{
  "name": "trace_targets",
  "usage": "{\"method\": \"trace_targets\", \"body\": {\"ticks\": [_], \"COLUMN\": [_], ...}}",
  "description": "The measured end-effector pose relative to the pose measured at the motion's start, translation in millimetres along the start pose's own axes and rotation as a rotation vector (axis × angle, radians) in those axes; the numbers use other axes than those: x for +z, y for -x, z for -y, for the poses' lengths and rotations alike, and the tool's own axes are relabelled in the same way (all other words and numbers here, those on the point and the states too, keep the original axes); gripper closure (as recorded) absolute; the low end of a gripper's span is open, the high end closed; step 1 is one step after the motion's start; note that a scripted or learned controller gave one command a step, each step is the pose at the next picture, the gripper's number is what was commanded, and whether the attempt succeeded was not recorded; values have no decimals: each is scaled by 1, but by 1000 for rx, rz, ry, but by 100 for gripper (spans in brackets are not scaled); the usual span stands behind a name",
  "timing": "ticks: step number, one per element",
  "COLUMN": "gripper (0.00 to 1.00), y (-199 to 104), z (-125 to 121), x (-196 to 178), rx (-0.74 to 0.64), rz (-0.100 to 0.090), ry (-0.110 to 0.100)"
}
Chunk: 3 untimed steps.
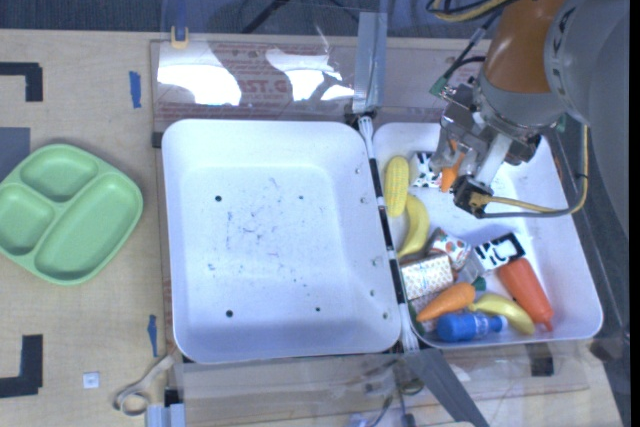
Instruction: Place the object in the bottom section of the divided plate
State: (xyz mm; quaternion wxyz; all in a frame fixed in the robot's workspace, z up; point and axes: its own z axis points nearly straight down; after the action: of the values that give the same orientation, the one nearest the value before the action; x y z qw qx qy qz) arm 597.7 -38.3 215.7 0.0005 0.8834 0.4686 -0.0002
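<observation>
Pickup is the step, I judge: the hand (455,170) hangs low at the far left corner of the right bin (572,260); open or closed, I cannot tell. A small orange piece (449,178), half hidden, sits right at it, near a corn cob (397,183). Next it needs a secure lift, then a carry to the green divided plate (65,212), well left of that bin.

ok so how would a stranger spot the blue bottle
Find the white bin on the view's right, crowded with toy food. At its near edge the blue bottle lies on its side, just below a small orange carrot and a yellow banana. It is the only blue thing there.
</observation>
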Motion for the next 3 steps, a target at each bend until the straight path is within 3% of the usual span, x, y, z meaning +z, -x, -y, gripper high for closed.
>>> {"method": "trace_targets", "body": {"ticks": [1,2,3], "gripper": [100,100,100], "y": [-10,-1,46], "z": [19,24,88], "x": [-6,18,-1], "rx": [-42,-133,-8], "rz": [1,0,0], "ry": [-4,-5,-5]}}
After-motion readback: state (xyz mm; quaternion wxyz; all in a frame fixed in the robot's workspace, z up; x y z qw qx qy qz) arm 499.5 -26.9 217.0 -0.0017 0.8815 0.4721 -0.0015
